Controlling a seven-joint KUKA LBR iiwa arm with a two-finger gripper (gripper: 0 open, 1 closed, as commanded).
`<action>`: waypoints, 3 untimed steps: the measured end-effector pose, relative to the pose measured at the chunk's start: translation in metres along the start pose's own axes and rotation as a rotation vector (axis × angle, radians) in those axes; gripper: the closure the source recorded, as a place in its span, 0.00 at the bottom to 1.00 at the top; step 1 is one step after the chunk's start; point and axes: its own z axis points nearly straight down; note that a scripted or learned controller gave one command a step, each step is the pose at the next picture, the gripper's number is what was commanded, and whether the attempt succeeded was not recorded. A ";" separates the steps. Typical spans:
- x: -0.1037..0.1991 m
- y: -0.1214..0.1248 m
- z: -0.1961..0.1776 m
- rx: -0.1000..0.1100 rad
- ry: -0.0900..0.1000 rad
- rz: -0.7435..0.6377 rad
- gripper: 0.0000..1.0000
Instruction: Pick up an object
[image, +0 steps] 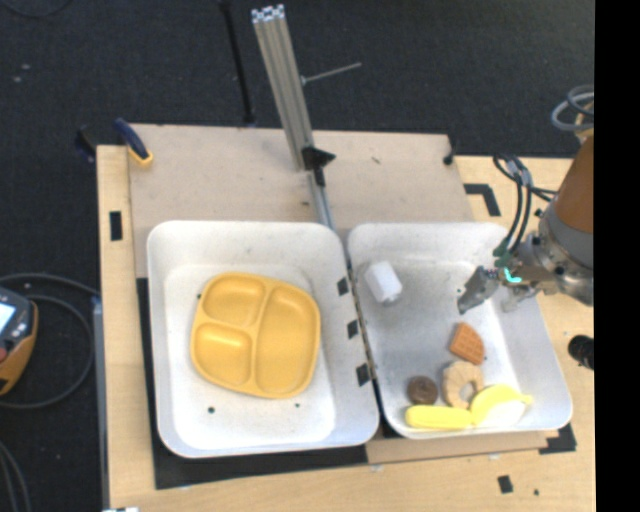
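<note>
The right bin (420, 250) holds several small items. A white cylinder (382, 281) lies near its upper left. An orange wedge (467, 343) sits right of the middle. Along the front edge lie a brown round piece (423, 388), a beige lumpy piece (462, 380), a yellow banana (438, 417) and a pale yellow slice (500, 403). My gripper (485, 294) hangs over the bin's upper right, just above the orange wedge and apart from it. Nothing shows in its grasp.
The left bin (170, 260) carries a yellow divided plate (257, 333). A slanted aluminium post (290, 100) rises behind the gap between the bins. Cables run off the bench's left side.
</note>
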 end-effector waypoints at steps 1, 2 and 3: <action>0.000 0.000 -0.001 -0.002 0.000 0.000 0.00; 0.002 -0.004 0.061 0.004 0.001 0.001 0.00; -0.004 0.003 0.119 0.002 0.000 0.002 0.00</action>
